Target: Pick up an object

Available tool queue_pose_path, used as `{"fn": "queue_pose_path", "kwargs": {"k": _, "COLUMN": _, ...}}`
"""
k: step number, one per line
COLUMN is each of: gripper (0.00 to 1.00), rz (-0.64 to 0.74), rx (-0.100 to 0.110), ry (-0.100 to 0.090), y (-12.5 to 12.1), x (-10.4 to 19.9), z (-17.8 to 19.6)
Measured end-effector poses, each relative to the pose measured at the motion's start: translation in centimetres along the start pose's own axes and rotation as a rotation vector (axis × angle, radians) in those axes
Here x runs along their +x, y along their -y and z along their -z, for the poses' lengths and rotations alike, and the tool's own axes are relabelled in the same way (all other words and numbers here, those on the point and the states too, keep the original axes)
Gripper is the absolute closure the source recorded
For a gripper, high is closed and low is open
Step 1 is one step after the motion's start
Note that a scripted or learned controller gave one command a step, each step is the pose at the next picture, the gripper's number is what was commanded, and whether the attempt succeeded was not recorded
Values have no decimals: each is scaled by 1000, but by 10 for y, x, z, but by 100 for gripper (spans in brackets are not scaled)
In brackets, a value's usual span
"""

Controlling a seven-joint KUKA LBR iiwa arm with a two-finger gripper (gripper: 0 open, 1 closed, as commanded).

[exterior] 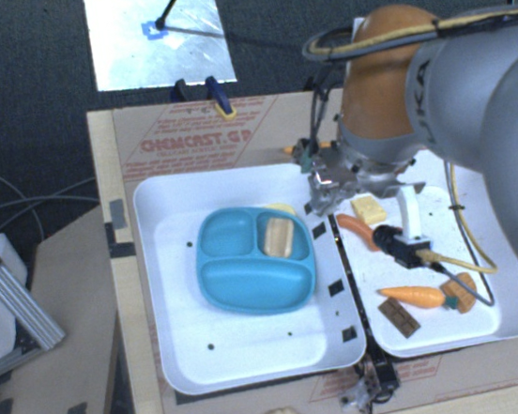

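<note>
Tool [325, 191] just right of blue plate [251, 288], far corner; open or closed, cannot tell. Best: centre over carrot [355, 228] just right of plate, descend straight.

A tan piece [277, 238] is being borne in the blue divided plate [241, 289], in the left bin [188, 353]; the gripper [327, 190] is being held over the right bin's [515, 314] far corner.

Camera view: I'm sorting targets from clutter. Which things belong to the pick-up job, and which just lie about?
Job: claw; front carrot, brown block and pale slab in the right bin; blue plate and tan piece in the left bin.
Lying about: foil sheet, blue clamp, cardboard.
</note>
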State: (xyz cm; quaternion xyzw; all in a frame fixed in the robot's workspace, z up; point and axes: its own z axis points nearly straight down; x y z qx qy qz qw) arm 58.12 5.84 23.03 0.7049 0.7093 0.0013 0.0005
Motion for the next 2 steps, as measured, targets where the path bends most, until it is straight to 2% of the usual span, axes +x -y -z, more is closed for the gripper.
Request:
{"fn": "queue_pose_path", "kwargs": {"k": 1, "gripper": 100, "rz": -3, "rx": 2, "ry": 2, "y": 6, "x": -1, "z": -5}}
{"fn": "queue_pose_path", "kwargs": {"k": 2, "gripper": 100, "rz": -6, "rx": 2, "ry": 2, "y": 1, "x": -13, "z": -16}}
